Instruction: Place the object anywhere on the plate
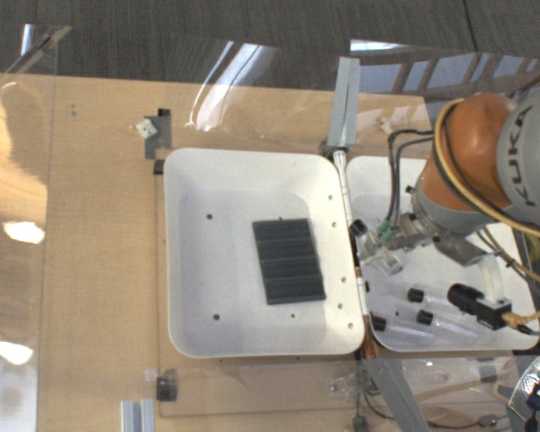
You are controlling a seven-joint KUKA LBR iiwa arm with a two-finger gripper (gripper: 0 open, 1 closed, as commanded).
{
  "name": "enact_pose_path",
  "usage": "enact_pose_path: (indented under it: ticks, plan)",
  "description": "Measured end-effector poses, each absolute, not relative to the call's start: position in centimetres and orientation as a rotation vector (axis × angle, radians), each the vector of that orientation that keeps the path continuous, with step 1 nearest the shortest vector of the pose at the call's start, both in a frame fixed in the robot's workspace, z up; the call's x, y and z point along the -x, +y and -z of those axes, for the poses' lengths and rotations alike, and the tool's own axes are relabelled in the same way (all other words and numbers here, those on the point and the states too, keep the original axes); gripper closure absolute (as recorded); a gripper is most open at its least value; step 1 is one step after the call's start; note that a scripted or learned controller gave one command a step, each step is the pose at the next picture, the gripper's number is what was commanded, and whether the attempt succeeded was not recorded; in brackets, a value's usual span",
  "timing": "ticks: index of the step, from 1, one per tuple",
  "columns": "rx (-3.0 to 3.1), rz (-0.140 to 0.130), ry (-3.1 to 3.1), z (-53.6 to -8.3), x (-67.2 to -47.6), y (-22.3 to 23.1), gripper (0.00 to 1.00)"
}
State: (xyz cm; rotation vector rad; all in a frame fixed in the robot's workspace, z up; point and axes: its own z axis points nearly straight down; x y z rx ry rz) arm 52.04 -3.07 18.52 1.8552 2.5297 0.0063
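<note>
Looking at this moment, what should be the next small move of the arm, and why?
Probably a short descent of the pincer into the right bin toward one of the small clear syringes with black caps. The pincer sits over that bin's left part near these items, while the dark ridged plate lies alone in the left bin. Nothing is visibly held, so a grasp likely comes first.

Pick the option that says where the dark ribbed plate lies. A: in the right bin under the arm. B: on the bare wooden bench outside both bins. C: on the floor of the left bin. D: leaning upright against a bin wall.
C: the dark ribbed plate lies flat near the middle of the left bin, while the arm hangs over the right bin.
</note>
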Motion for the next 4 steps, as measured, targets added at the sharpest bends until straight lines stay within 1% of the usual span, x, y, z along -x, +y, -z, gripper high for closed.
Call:
enact_pose_path:
  ticks: [1, 3, 4]
  plan:
    - [-1.713, -0.008, 2.628, -21.1, -50.7, 5.6, 1.0]
    - [-1.82, -0.003, 2.56, -14.9, -49.3, 19.7, 1.0]
    - [-1.319, -0.005, 2.849, -12.1, -48.8, 14.1, 1.0]
